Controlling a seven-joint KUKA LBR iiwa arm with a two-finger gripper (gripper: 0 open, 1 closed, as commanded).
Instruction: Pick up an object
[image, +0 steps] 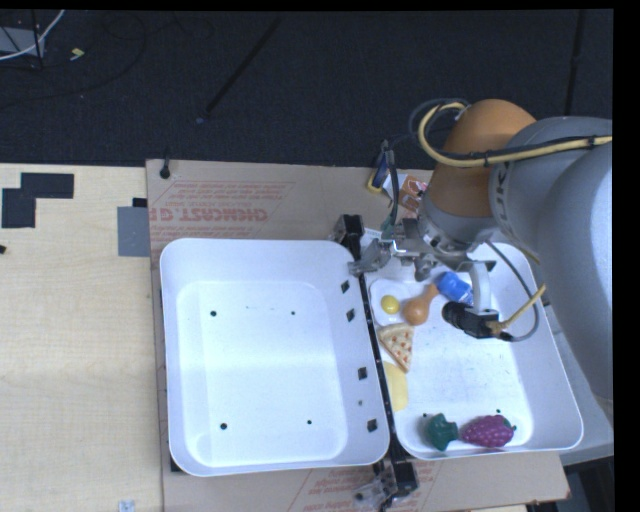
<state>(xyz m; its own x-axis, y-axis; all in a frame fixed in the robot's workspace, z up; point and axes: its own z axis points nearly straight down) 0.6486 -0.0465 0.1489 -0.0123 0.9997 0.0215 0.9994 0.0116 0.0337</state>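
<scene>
From my station I see the grey arm reaching in from three o'clock, its orange-banded wrist bent down over the top of the right-hand shallow white bin (560, 400), with the gripper (425, 262) low at that bin's twelve o'clock end; whether it is clenched or released I cannot tell, as the wrist body hides that part. The nearest candidates lie just toward six o'clock of the gripper: a small blue plastic piece (454, 286) close beside it, a tan pear-shaped toy (421, 305) whose long axis runs from about two o'clock to eight, and a small yellow round toy (390, 303) at its nine o'clock side. Below them lies a triangular pizza-slice toy (398, 347), pointing roughly toward five o'clock. Well apart, at the bin's six o'clock edge, sit a dark green toy (439, 431) and a purple grape-cluster toy (488, 431). I judge the coming move to be a short drop toward six o'clock. The left-hand white bin (180, 340) rests alongside on the worktop (70, 330).
</scene>
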